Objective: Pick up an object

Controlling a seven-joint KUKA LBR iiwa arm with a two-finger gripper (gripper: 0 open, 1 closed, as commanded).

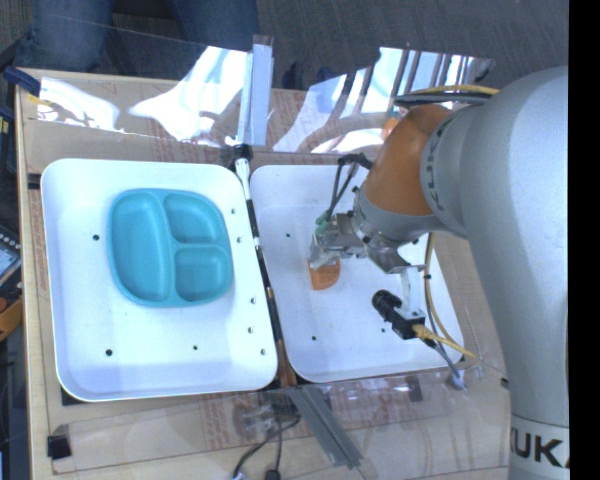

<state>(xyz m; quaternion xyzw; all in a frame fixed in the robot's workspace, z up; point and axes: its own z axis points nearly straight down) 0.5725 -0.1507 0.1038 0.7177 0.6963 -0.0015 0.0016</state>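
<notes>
So the grey KUKA arm (500,168) comes in from 3 o'clock, with its orange band (405,163) bent over the right bin (290,208). The gripper (327,253) is down low in that bin, roughly at the bin's centre, maybe a touch toward 9 o'clock. Right under its tip there's a small orange object (324,277), can't really make out what it is, could be a block or a bit of toy food. It sits on the bin floor just at 6 o'clock of the gripper tip, touching it or nearly so. As for the fingers, honestly I cannot tell whether they're spread or clamped; the wrist hardware hides them, and I can't see the orange thing between them either.

At about 4 o'clock from the orange object there's a black fitting (392,310) hanging off the arm with yellowish cables (442,318) looping down toward the bin's 5 o'clock corner.

The left bin (70,338) holds a turquoise divided tray (170,245), three compartments, lying flat around the middle, a bit toward 12 o'clock. Both bins sit side by side on the table (160,423), edges touching along the middle seam.
</notes>
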